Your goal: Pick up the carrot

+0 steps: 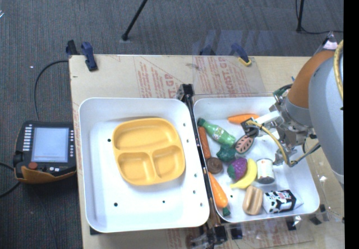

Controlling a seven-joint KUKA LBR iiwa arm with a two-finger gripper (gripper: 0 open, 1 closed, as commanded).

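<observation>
An orange carrot (217, 188) with a green top lies along the left wall of the right bin (312, 186), near its front. A second, smaller orange carrot-like piece (242, 118) lies near the bin's back. My gripper (287, 149) hangs over the right side of the right bin, well to the right of both and apart from them. The wrist hardware hides its tips.
The right bin also holds a green bottle (219, 132), a reddish sausage (205, 142), a watermelon slice (245, 143), broccoli (226, 153), grapes (238, 167), a banana (247, 178), a can (265, 170), a bun (252, 200) and a milk carton (279, 201). A yellow divided plate (148, 150) lies in the left bin (92, 186).
</observation>
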